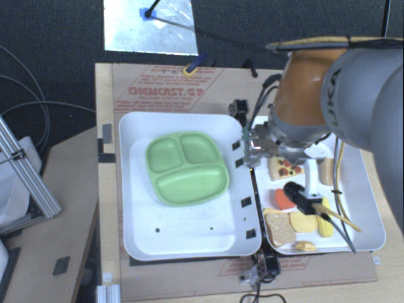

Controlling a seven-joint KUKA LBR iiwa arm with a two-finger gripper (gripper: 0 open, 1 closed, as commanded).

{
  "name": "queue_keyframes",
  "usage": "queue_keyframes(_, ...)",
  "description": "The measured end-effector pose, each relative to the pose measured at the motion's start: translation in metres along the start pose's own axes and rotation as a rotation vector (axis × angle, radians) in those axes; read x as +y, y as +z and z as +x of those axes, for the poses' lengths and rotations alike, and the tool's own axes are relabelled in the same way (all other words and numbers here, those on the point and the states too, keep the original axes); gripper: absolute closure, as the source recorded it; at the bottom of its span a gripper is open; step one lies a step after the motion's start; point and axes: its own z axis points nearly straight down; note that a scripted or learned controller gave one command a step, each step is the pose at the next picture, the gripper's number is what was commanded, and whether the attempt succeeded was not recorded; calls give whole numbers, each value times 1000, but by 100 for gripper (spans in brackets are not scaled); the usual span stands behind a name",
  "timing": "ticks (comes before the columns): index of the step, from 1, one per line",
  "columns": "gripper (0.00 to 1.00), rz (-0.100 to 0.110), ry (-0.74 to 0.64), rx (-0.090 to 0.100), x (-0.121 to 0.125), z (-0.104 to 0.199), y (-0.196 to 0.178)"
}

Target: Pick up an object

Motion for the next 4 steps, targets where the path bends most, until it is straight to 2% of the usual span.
queue_keyframes(1, 100, -5, 11, -4, 22, -44, -70)
queue_keyframes(2, 100, 13, 9, -1, -22, -36, 41)
queue_keyframes(3, 100, 7, 9, -1, -67, -31, 36)
queue_keyframes(4, 100, -12, 4, -1, -62, -28, -103)
